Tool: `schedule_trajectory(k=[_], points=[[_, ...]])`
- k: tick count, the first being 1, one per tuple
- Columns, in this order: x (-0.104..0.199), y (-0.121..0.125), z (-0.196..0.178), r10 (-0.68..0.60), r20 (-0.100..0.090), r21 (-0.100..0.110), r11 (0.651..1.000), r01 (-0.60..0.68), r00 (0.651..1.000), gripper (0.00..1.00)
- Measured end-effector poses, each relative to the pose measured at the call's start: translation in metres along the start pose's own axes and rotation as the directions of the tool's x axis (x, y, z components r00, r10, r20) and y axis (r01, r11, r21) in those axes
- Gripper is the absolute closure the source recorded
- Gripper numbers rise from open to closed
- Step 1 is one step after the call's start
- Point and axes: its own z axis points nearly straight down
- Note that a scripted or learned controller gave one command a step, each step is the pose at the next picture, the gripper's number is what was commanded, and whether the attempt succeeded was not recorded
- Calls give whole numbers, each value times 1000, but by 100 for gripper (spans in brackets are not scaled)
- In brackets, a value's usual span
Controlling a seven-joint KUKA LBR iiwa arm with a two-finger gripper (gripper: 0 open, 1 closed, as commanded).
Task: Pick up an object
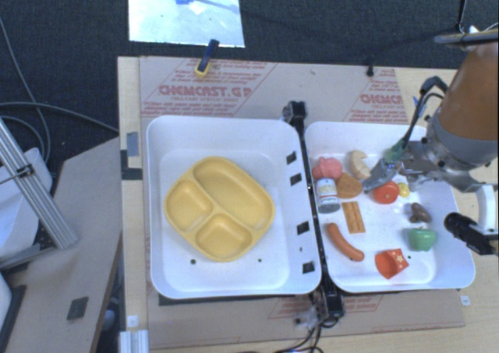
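The right bin (448,270) holds several toy foods: a pink piece (327,166), a beige bread piece (358,161), an orange round piece (348,185), a small can (327,196), an orange cracker (353,217), a sausage (344,241), a red tomato (386,195), a brown piece (419,211), a green pepper (422,239) and a red fries box (391,263). My gripper (382,175) reaches in from the right and hangs low over the bin, just above the tomato's upper left edge. Nothing is visibly held.
The left bin (168,137) holds a yellow divided plate (219,207). A black hinge strip (306,188) runs between the bins. The grey and orange arm (468,110) covers the right bin's far right corner. A black part (468,233) juts over the bin's right edge.
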Motion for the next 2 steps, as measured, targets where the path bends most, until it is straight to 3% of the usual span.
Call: schedule_trajectory(k=[1, 2], points=[[9, -34, 76, 3, -2, 9, 1000, -3, 1000, 0], [-36, 36, 175, 4, 4, -4, 1000, -4, 1000, 0]])
